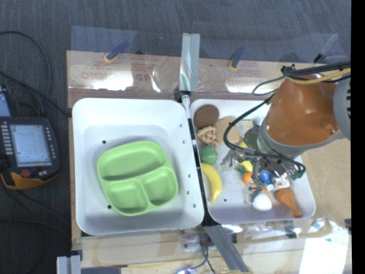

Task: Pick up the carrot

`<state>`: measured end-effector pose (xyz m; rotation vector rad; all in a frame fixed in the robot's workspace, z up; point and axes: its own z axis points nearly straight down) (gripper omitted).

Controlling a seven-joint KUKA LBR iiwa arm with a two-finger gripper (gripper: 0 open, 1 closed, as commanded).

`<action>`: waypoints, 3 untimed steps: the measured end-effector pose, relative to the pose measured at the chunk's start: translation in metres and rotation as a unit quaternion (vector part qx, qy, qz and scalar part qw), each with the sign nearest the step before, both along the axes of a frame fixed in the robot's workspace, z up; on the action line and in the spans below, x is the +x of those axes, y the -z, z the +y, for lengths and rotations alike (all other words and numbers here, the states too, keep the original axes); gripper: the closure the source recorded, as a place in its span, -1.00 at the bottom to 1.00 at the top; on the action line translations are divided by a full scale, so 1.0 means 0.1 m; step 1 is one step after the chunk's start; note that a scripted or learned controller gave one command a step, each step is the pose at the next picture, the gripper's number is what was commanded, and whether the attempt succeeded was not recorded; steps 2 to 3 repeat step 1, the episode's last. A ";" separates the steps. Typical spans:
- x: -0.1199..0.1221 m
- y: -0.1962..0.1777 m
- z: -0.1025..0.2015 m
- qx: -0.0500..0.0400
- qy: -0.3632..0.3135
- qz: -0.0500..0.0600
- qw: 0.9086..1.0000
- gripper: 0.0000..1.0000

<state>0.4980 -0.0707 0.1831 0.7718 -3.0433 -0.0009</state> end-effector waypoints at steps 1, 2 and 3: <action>0.05 0.70 -0.34 0.002 0.001 0.002 1.000 -1.00; 0.05 0.70 -0.34 0.002 0.001 0.002 1.000 -1.00; 0.05 0.70 -0.34 0.002 0.001 0.002 1.000 -1.00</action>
